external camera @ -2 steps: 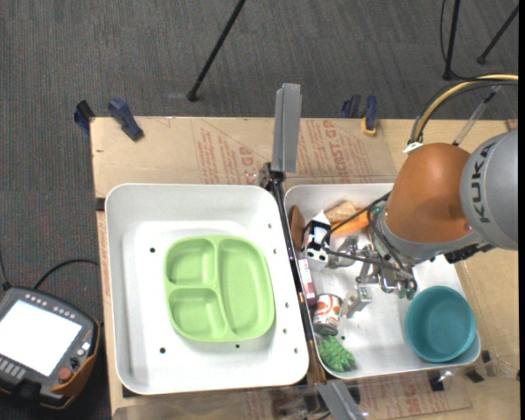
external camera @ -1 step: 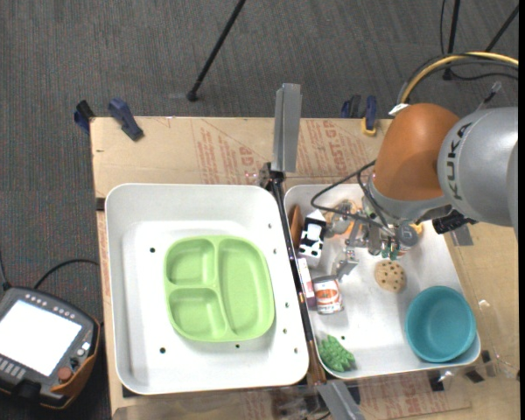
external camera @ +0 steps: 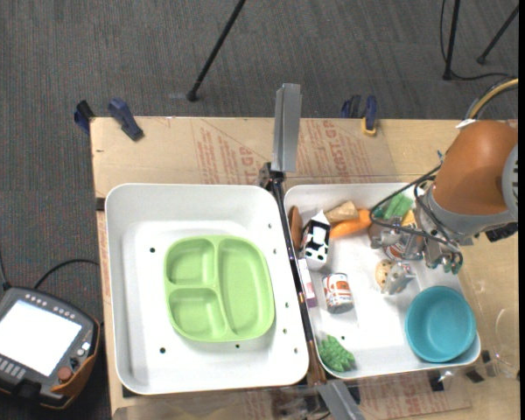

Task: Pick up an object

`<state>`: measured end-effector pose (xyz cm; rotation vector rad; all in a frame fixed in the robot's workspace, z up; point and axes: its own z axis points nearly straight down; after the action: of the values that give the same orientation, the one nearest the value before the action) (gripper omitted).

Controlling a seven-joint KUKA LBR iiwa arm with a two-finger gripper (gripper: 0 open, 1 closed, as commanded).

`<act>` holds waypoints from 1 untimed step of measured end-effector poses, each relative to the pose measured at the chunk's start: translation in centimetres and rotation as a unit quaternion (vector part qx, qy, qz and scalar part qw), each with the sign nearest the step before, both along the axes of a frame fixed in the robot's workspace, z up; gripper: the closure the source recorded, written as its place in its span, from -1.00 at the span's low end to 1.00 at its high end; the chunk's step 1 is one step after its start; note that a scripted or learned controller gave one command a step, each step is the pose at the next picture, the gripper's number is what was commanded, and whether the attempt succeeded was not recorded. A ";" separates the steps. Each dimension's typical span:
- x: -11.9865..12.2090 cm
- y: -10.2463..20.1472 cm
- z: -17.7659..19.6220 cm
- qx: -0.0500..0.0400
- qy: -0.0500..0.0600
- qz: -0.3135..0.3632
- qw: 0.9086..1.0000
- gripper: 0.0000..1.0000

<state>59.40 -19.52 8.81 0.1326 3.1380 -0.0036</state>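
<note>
The right bin [external camera: 367,344] holds several small items. Among them are a black-and-white cow-print carton [external camera: 315,241], an orange carrot [external camera: 355,226], a tan bread piece [external camera: 339,210], a small red-and-white can [external camera: 337,292] and a green leafy toy [external camera: 337,353]. A blue bowl [external camera: 439,324] sits in the bin's near right corner. My gripper [external camera: 397,269] hangs low over the bin's right middle, just above the bowl's far rim. It is directly over a pale round cookie-like piece [external camera: 384,275]. The wrist and cables hide what lies under it.
The left bin [external camera: 131,234] holds a light green divided plate [external camera: 219,289]. A green item [external camera: 394,206] lies at the right bin's far side near the arm. A grey post [external camera: 287,134] stands behind the bins. A tablet pendant [external camera: 35,339] lies at lower left.
</note>
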 end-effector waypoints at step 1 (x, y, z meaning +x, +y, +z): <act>-0.4 1.0 0.0 0.002 0.000 -0.050 0.999 -1.00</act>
<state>58.99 -18.54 8.76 0.2884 3.1284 0.0035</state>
